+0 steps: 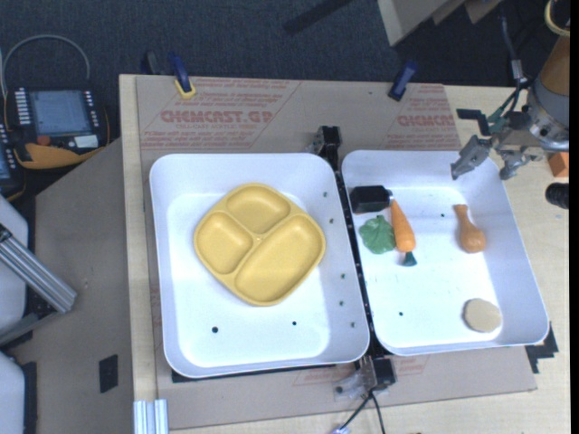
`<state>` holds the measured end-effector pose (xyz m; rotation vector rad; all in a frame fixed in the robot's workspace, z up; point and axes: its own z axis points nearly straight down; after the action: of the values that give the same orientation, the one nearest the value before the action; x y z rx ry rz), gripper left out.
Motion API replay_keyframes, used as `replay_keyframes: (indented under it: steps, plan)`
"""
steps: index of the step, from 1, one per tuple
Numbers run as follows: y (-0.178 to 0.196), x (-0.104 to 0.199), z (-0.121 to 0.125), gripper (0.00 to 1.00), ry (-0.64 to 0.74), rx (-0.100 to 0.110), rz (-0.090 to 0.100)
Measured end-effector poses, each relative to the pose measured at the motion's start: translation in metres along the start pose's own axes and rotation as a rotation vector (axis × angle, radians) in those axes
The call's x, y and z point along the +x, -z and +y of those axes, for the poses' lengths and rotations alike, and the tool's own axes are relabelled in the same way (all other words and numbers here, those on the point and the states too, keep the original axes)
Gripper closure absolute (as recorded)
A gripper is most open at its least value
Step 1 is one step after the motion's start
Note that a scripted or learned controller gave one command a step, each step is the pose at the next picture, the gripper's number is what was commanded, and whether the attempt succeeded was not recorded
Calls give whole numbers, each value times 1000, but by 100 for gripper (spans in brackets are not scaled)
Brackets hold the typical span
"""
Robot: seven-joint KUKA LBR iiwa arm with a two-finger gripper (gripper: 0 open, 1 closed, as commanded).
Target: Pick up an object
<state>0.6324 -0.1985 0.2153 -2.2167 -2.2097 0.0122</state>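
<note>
The right bin (432, 283) holds several small items: a black block (369, 197), a green broccoli piece (377, 234), an orange carrot (403, 228), a tan drumstick (469, 231) and a round beige biscuit (482, 315). My gripper (487, 163) hangs over the bin's far right corner, above and behind the drumstick. It is open, with nothing between its fingers (464, 165).
The left bin (181, 197) carries a yellow divided plate (260, 242). A black clamp (327, 139) sits between the bins at the back. Blue clips (181, 75) pin the cardboard base. A pendant with a screen (56, 120) lies off the bench at left.
</note>
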Motion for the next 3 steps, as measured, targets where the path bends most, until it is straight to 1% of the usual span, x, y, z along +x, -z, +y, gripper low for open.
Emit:
replay_keyframes:
  steps: [1, 2, 3]
  plan:
    - [9, 1, 3, 0, 3, -15, -3]
    - [-32, 0, 1, 0, 3, -11, -2]
    - [-90, 1, 10, 0, 5, -8, -1]
